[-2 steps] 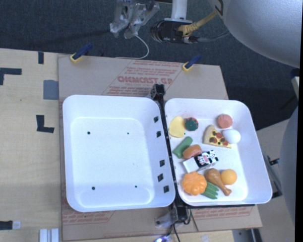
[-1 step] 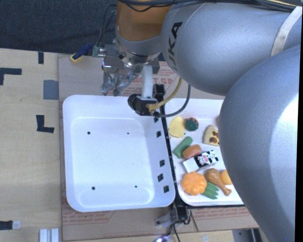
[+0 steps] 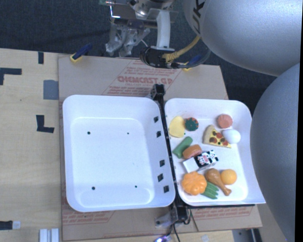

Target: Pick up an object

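The right bin [image 3: 252, 182] holds several toy foods: a yellow piece [image 3: 177, 127], a small green and red round piece [image 3: 192, 124], a pizza slice [image 3: 215, 136], a white egg [image 3: 232, 135], a pinkish round piece [image 3: 224, 120], a green pickle [image 3: 182, 146], a black-and-white carton [image 3: 203, 159], a drumstick [image 3: 218, 178], an orange ball [image 3: 229, 176] and an orange pumpkin [image 3: 194, 183]. My gripper [image 3: 122, 44] hangs high at the top of the view, beyond the bins' far edge, above the cardboard. It is open and holds nothing.
The left bin [image 3: 66, 140] lies beside the right one, a black divider clip strip [image 3: 163, 143] between them. Both rest on a cardboard sheet [image 3: 138, 78]. The arm's big grey body [image 3: 272, 72] covers the upper right, and a yellow cable [image 3: 181, 52] loops behind the gripper.
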`<state>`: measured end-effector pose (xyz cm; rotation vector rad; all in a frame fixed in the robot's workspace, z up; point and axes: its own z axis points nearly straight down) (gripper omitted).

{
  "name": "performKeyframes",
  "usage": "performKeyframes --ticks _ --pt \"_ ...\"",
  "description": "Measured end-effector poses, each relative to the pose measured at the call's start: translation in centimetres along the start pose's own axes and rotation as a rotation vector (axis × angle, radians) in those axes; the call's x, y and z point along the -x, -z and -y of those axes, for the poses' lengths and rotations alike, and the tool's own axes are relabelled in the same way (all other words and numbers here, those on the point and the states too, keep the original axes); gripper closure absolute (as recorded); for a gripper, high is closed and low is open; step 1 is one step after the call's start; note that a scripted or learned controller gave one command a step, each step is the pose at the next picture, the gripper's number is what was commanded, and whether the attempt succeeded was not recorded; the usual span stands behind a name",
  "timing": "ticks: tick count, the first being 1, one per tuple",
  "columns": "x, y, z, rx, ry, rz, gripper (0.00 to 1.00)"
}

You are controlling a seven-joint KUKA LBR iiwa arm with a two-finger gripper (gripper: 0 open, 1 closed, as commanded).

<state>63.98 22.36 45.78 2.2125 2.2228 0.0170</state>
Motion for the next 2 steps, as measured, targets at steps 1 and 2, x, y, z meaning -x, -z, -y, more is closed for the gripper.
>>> performKeyframes --ticks 1,2 --pt "0.1 -0.8 0.1 -0.013 -0.002 0.005 0.0" --pt "4.2 8.4 9.2 -0.007 -0.003 0.001 0.0"
